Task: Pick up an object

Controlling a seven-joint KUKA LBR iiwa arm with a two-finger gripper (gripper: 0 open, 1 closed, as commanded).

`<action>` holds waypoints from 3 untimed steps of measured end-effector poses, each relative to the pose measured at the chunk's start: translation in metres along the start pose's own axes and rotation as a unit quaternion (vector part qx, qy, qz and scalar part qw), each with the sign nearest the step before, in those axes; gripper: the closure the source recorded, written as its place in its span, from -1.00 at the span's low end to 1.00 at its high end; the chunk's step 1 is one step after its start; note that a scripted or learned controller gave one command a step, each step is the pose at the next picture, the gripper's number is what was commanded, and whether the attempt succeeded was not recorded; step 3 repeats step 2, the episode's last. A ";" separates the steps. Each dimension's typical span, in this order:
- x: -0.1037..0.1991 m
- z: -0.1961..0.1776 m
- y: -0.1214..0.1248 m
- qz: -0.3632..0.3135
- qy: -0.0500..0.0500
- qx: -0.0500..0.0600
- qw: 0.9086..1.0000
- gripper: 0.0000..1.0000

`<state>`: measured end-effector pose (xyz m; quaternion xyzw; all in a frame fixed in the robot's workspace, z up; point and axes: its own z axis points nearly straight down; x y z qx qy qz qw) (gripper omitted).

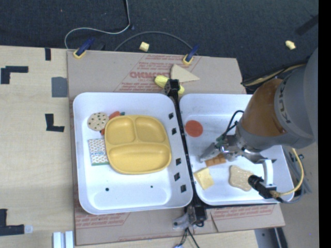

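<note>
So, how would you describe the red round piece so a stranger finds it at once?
Look in the right bin, near the divider between the bins. The red disc lies flat there, apart from the yellow cheese square and the toast slice; it alone is round and red.

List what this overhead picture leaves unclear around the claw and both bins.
- Claw, camera view: small and blurred, so its grip cannot be judged.
- Brown piece beside the claw: touching or apart is too small to tell.
- Red item in the left bin: mostly hidden by the yellow tray.
- Right bin: its far side is covered by the arm.
</note>
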<state>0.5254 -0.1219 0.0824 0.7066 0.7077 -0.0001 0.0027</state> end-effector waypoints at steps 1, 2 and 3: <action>-0.002 -0.015 0.002 0.001 0.001 -0.001 1.000 1.00; 0.091 -0.108 0.076 -0.006 0.003 -0.004 1.000 1.00; 0.091 -0.108 0.076 -0.006 0.003 -0.004 1.000 1.00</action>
